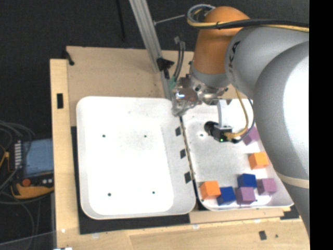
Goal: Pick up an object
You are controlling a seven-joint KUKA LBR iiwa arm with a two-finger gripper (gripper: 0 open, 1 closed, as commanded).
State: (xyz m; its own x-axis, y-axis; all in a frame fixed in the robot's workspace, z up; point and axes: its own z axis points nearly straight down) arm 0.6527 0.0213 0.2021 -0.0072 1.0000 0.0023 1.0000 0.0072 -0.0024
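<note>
The wooden bench [104, 72] carries two white bins: the left bin [127, 155] and the right bin [208, 150], touching along a seam. A metal rail [148, 35] slants up from that seam. Left of the bench lie a blue pendant [39, 158] and cables [13, 212].

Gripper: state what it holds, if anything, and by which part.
Cannot be told. The gripper sits at the far end of the divider between the bins, its tip too small and cluttered to show any object.
</note>
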